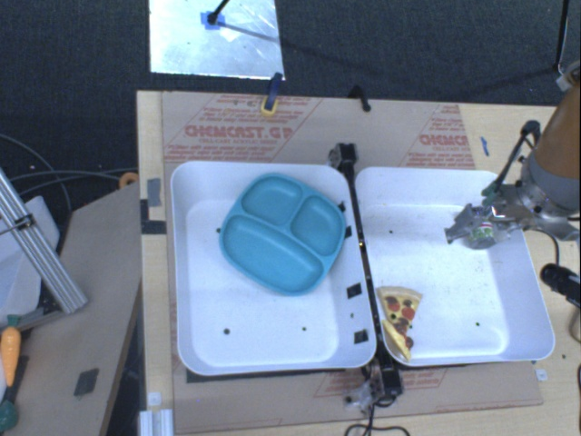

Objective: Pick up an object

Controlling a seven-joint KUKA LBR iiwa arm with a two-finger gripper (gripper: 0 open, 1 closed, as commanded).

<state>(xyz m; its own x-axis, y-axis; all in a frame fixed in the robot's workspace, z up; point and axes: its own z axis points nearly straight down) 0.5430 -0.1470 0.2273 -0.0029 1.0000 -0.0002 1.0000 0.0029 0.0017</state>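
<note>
Hovering jaws (465, 232) above right bin (436, 334)

Red "CHEMCAST GP" printed on the brown protective sheet (245, 125) beneath the two bins, readable above the left bin; same red lettering repeated at a slant above the right bin, cut off to "CHEMC"; more red print on that sheet below the bins, too small to read; no other legible text, numbers or signs

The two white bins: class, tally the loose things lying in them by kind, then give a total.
Blue plastic divided plate: 1
Toy pizza slice with red toppings: 1
Total: 2
</note>
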